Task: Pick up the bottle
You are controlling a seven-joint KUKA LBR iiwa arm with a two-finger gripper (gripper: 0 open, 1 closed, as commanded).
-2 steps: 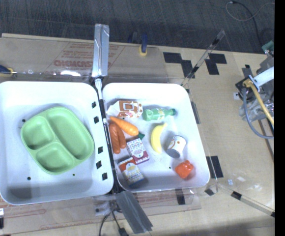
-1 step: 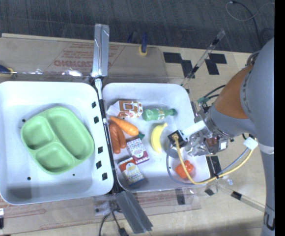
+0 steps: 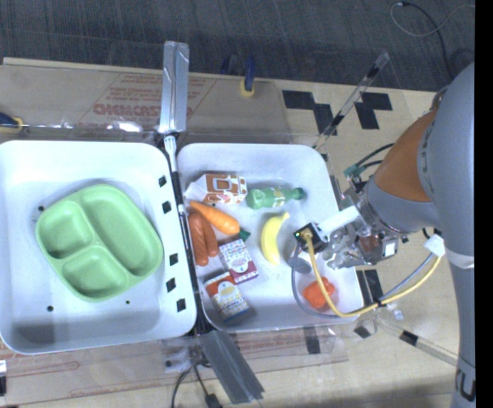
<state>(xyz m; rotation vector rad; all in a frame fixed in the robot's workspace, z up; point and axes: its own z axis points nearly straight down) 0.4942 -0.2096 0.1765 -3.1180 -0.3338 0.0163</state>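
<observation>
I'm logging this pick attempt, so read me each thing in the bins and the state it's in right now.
Green bottle: lying on its side, not gripped.
Banana: lying flat below the bottle.
Carrot: lying flat beside the sausages.
Green divided plate: right way up in the left bin.
Clear bowl: upright, orange item inside.
Gripper: low over the right bin's right edge.

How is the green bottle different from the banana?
The bottle is green and straight; the banana is yellow and curved. The bottle lies sideways across the bin, while the banana runs more up and down in the view. The bottle sits farther from the gripper than the banana. Both lie in the right bin.
</observation>
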